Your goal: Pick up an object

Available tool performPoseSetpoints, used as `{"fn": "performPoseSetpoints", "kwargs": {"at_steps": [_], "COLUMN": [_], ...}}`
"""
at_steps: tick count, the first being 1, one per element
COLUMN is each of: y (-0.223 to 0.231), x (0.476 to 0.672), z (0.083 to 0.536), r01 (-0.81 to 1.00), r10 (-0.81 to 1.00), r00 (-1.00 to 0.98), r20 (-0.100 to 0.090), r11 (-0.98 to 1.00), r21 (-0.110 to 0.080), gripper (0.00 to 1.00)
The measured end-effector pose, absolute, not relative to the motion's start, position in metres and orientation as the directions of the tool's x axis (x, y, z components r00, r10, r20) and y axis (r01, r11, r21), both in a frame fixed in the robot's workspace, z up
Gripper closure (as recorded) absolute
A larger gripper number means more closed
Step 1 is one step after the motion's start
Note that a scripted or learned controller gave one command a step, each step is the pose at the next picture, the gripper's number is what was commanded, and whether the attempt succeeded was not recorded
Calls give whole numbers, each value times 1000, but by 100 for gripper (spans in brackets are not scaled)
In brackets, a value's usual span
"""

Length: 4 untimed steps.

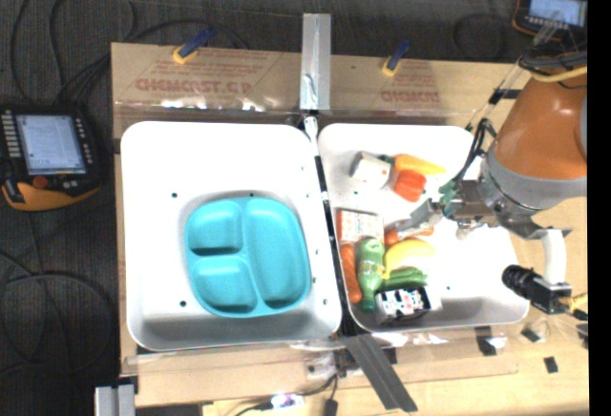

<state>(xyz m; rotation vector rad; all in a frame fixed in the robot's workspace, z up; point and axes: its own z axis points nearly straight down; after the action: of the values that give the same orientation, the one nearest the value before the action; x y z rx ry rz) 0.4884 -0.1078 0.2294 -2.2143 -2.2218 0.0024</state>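
arm over right bin, hand low by the toy pile

we see two white bins side by side on the surface [458, 85]. the left bin [153, 214] carries a teal divided tray [248, 254], sitting a bit toward 5 o'clock of the bin's middle.

the right bin [477, 300] has the clutter, all packed on its 9 o'clock side, hard against the wall shared w/ the left bin. at 12 o'clock of the pile: a white block [370, 167], touching a yellow-orange piece [418, 163] and a red-orange pepper-like piece [410, 183]. below those, a white card w/ red print [358, 224]. at 6 o'clock of the card: a green veg-shaped toy [370, 257], an orange carrot-like toy [350, 275] just beside it at 9 o'clock, a yellow banana-like toy [412, 253] at 3 o'clock, and a black-and-white item [403, 301] at the pile's 6 o'clock end.

the arm [539, 142] comes in from 3 o'clock, its orange band over the bin's 3 o'clock rim. the hand [427, 211] sits at its 9 o'clock tip, just above the banana-like toy and at 5 o'clock of the pepper-like piece. we can't tell how wide the hand stands or whether it grips anything; the tip is too small and blurred vs. the toys around it.

two pendants lie on the floor: one [46, 155] at 9 o'clock of the surface, another [552, 9] at its 1 o'clock corner.
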Motion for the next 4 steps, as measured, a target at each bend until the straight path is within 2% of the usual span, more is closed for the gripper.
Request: {"fn": "performPoseSetpoints", "kwargs": {"at_steps": [1,2,3,4], "y": [-111,-66,-101,-151], "x": [512,495,585,555], "z": [109,182,101,100], "r01": [988,1000,999,991], "r10": [989,1000,999,992], "r00": [-149,11,-33,-130], "r20": [-11,1,-4,-4], "r11": [150,-11,33,130], "r21": [30,-4,21,23], "gripper": [0,0,0,0]}}
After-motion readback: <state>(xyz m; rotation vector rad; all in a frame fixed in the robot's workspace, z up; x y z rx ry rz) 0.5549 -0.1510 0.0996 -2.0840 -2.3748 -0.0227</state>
